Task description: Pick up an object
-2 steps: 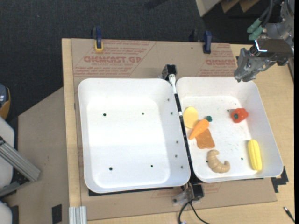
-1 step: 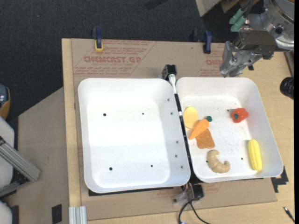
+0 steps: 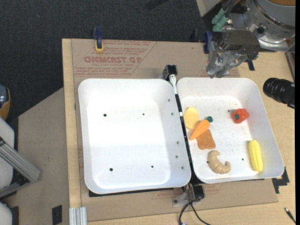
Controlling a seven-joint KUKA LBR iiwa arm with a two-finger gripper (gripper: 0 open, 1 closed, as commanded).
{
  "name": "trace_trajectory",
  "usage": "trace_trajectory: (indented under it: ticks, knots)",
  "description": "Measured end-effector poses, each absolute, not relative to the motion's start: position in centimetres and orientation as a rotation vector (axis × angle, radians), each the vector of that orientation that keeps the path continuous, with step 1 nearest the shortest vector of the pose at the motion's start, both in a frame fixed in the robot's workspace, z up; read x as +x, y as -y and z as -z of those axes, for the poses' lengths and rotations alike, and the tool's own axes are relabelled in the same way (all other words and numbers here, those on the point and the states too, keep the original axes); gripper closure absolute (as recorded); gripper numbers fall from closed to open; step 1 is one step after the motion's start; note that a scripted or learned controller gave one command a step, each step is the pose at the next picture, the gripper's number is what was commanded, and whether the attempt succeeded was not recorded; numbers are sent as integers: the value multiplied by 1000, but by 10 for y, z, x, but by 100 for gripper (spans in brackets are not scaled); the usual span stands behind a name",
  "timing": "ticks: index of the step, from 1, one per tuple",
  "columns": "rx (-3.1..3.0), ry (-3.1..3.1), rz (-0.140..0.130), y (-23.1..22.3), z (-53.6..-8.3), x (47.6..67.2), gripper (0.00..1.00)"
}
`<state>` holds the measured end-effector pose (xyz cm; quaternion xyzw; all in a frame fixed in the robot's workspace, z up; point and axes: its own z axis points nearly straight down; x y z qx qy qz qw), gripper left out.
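Hand (image 3: 219, 69) hovers above far rim of right white plastic bin (image 3: 269, 139); finger spread: cannot tell.

Likely target: small orange plastic toy carrot (image 3: 200, 128), bin's left half, touching yellow oval piece (image 3: 191, 116) and brown slab (image 3: 206, 140). Probably light, rigid, slick; pinch across thick end.

Red toy tomato (image 3: 240, 116) and yellow toy corn cob (image 3: 255, 155) stand apart, roomier; corn near right wall.

A desk (image 3: 70, 125) covered by a brown cardboard sheet (image 3: 117, 57) with red printed lettering carries two shallow white bins side by side, touching along their inner edges: the left bin (image 3: 86, 125) and the right bin (image 3: 220, 90).
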<state>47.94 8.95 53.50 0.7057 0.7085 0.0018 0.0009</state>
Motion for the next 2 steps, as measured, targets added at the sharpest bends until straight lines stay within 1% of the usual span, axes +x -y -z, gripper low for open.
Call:
trace_trajectory:
  ticks: [2]
  knots:
    - [2216, -2224, -5, -149, -535, 479, 100]
